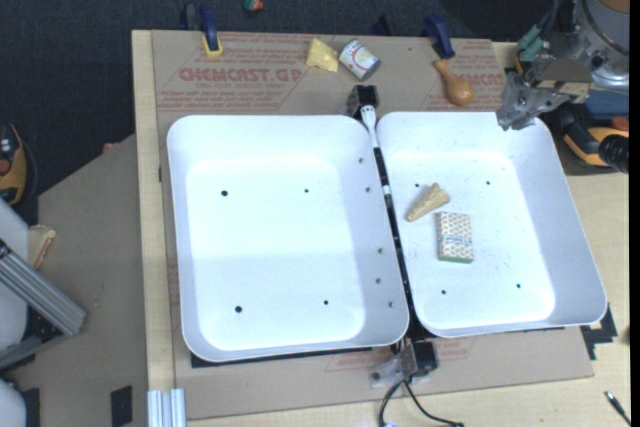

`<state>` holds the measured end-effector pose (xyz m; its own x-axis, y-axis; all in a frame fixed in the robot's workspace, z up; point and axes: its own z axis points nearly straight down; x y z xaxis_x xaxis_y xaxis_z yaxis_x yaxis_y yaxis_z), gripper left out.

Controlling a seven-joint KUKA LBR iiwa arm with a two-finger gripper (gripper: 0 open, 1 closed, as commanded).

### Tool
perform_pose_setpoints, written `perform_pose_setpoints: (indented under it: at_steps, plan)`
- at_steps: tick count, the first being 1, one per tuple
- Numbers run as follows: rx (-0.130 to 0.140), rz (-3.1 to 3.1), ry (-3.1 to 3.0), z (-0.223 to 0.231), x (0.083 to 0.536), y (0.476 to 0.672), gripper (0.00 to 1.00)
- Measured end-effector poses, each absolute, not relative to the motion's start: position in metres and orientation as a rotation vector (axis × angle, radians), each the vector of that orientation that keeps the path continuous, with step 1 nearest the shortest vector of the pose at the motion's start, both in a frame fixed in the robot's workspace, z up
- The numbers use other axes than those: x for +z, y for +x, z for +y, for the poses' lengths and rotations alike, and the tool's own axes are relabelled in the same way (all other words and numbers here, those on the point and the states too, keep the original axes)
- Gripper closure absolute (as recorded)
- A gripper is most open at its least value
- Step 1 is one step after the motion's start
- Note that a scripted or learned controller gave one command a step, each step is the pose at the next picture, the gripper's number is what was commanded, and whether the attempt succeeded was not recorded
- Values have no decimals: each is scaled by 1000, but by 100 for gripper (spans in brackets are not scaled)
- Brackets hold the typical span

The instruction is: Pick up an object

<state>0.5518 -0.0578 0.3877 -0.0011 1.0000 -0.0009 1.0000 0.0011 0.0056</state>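
Gripper [517, 112] hangs over the right bin's [560, 177] far right corner; we cannot tell its state. We log a tan cone [427, 202] and a small patterned box [455, 237] lying just apart near this bin's centre.

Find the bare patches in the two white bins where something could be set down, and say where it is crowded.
The left bin is bare right across its floor. In the right bin, free room lies along the near edge and the right wall. The crowded part is its left middle, where the cone and the small box lie close together. The hand hangs at its far right corner.
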Motion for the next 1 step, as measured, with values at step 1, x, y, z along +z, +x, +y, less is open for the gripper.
perform_pose_setpoints:
  at_steps: [1]
  plan:
    - [-7, 2225, 2227, -46, 360, 494, 100]
